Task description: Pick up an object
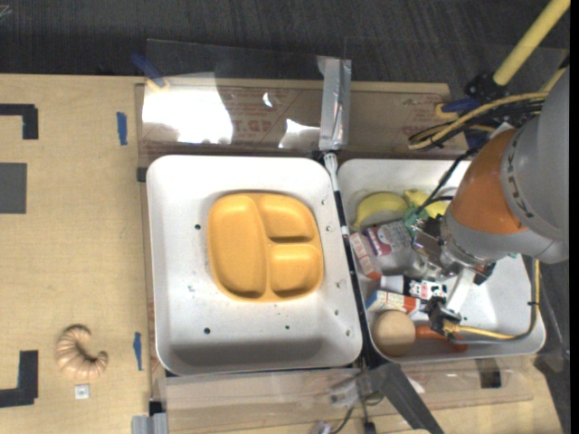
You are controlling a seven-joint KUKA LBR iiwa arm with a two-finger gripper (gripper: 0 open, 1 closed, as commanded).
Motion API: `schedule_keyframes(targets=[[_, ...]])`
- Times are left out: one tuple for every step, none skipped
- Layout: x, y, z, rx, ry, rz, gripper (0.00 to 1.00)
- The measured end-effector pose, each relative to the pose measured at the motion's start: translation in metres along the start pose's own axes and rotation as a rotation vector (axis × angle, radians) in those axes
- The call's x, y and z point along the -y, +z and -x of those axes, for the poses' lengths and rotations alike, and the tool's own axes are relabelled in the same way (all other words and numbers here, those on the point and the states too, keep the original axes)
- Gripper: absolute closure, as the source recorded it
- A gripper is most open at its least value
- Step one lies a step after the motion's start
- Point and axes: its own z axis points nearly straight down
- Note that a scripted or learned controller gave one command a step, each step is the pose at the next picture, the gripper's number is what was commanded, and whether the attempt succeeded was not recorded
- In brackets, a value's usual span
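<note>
My gripper (432,287) hangs low in the right bin (516,283), over a heap of small objects. Under and around it lie a tan ball (393,331), a yellow rounded object (381,207), a red and white packet (391,240) and an orange-handled tool (466,334). The wrist and the orange band (484,197) hide part of the heap. The fingers are dark and mixed in with the clutter, and I see nothing clearly between them.
The left bin (172,269) holds a yellow divided plate (265,244). A pink curled toy (81,351) lies on the bench at the lower left. A clear plastic wall (235,107) stands behind the bins. Yellow cables (470,116) run at the upper right.
</note>
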Motion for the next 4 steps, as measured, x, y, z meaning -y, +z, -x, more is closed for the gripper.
schedule_keyframes(targets=[[0.0, 0.001, 0.0, 0.0, -0.001, -0.001, 0.0], [-0.09, 0.003, -0.01, 0.004, 0.319, -0.005, 0.0], [-0.038, 0.002, 0.029, 0.005, 0.614, -0.007, 0.0], [-0.025, -0.051, -0.001, 0.003, 0.555, -0.007, 0.0]])
